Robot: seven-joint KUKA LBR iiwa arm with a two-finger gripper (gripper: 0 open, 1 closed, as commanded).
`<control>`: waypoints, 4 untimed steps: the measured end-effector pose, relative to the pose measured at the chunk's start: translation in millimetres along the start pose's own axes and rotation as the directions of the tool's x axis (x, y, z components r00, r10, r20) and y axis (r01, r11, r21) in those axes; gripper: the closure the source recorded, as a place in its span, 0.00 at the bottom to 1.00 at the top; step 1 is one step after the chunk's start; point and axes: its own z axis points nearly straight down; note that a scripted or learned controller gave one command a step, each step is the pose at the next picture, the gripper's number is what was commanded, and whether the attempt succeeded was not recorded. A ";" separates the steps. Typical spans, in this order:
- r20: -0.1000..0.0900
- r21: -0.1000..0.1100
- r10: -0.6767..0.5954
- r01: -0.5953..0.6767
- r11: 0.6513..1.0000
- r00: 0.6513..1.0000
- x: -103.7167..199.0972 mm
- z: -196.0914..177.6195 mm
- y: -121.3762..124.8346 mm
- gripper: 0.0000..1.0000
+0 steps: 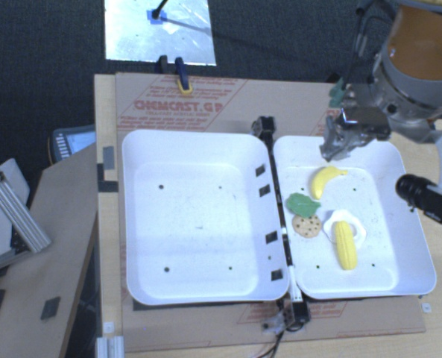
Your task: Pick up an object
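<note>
Nothing is lifted yet: your jaws [337, 149], whose spread you cannot tell from here, hover over the right bin [411, 222] just above the toy banana [324, 180], leaving descent and grasp.

You see smooth, slightly glossy white plastic bins [198, 215], matt brown cardboard [206, 99] beneath, and a shiny metal sheet [131, 21].

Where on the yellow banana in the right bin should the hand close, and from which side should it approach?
Probably across the middle of the banana, coming straight down from above. It lies flat on the floor of the right bin, curved, with clear space on both long sides, and its narrow width there suits a two-finger pinch. The hand hovers just above and left of it.
</note>
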 end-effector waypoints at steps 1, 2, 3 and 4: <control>-0.005 -0.005 -0.016 0.016 1.000 1.000 74.1 -43.9 -2.2 1.00; -0.004 -0.003 -0.011 0.011 1.000 1.000 70.1 -53.2 -1.6 1.00; -0.005 -0.006 -0.014 0.014 1.000 1.000 70.2 -64.4 -1.1 1.00; 0.001 0.009 -0.005 0.005 1.000 1.000 54.9 23.8 -2.4 1.00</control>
